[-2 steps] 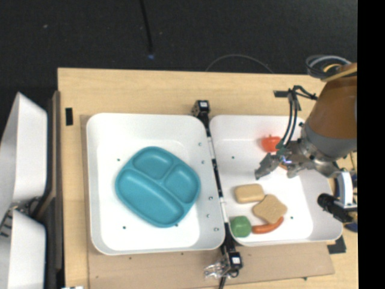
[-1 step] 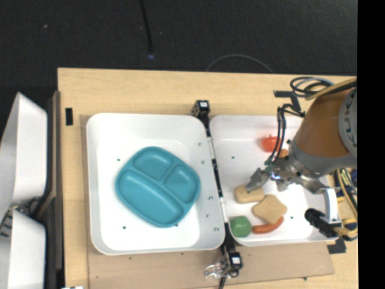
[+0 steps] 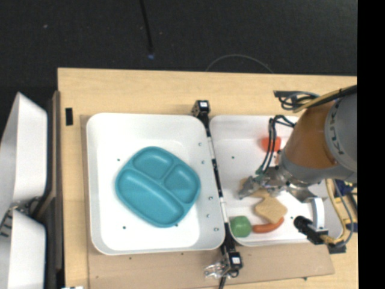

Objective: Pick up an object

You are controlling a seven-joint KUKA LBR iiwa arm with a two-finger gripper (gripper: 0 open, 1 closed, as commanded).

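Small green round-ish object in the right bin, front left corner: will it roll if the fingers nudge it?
Probably: the small green rounded object looks ball-like, so it may roll. The right white bin's wall beside it should stop it. Its smooth curve could slip from a pinch.

Pale wood bench. Two shallow white bins sit directly on it, touching: left bin at 9 o'clock, right bin at 3 o'clock.

we see a blue divided plate in the left bin. over the right bin, the gripper hangs near a tan block, green ball and orange piece.
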